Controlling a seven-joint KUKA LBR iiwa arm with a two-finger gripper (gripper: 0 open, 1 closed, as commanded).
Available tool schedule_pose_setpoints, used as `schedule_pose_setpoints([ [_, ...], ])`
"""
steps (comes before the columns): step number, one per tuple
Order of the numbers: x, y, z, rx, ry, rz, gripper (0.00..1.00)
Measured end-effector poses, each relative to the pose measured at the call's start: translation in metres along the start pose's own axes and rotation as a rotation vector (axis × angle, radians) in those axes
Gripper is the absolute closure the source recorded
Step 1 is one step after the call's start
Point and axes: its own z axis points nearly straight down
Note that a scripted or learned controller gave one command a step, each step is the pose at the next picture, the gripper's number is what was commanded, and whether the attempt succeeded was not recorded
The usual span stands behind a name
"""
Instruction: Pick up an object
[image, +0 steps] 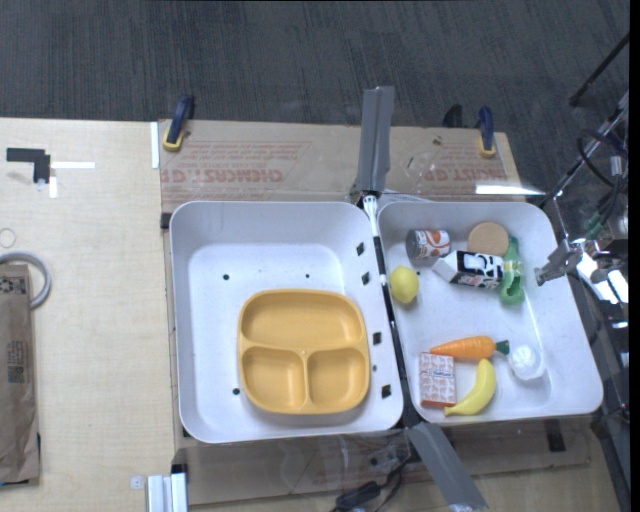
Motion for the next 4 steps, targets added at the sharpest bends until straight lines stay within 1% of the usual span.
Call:
schedule_pose_setpoints([
  [1,0.062,-0.038,0.082,0.0,0.001,-0.204,0.0],
  [2,0.122,-0.056,0.142,-0.01,-0.004,-0.482,0.0],
  [3,0.123,-0.055,0.133,-0.011,0.0,-0.479,1.0],
  [4,0.092,-0.011,0.146,-0.003,-0.001,-0.53,1.0],
])
